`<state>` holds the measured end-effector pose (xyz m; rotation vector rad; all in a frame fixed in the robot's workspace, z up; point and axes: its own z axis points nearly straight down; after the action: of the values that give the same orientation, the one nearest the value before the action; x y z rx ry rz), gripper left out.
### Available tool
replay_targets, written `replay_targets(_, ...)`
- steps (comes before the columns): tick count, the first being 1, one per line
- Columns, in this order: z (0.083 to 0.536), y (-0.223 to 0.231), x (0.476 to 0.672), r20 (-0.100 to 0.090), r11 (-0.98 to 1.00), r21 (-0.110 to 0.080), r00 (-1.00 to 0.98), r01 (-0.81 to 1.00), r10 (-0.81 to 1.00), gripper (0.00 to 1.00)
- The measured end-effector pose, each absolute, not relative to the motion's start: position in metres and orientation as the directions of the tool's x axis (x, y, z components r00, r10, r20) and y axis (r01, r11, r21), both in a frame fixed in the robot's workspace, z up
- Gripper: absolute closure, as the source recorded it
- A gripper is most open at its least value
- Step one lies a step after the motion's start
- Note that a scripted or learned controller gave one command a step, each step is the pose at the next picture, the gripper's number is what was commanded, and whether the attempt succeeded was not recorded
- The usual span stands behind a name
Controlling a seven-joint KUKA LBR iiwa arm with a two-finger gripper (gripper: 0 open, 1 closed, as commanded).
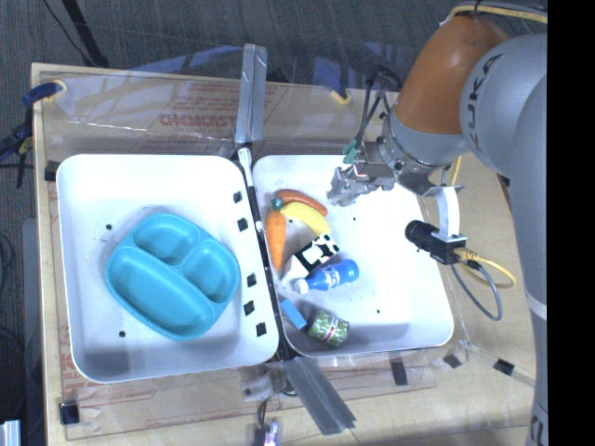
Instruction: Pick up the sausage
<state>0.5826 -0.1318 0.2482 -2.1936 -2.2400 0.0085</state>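
Reddish-brown, the sausage (296,197) lies in the right bin (409,291) against the banana (305,214), not yet lifted; the gripper (346,190) hangs just beside it, fingers narrowly parted and holding nothing, so the grasp remains

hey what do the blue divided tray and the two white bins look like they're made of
Blue divided tray: looks like moulded plastic, smooth with a soft sheen, rounded compartments. White bins: probably thin formed plastic, glossy, with rounded corners and faint reflections; the exact material can't be confirmed.
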Motion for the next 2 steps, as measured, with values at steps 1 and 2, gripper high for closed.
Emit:
replay_targets(1,0.258,-0.132,0.583,0.001,0.024,-0.01,-0.024,1.0,1.0,1.0)
replay_targets(2,0.143,-0.099,0.586,0.0,0.125,-0.005,-0.125,0.992,0.992,1.0)
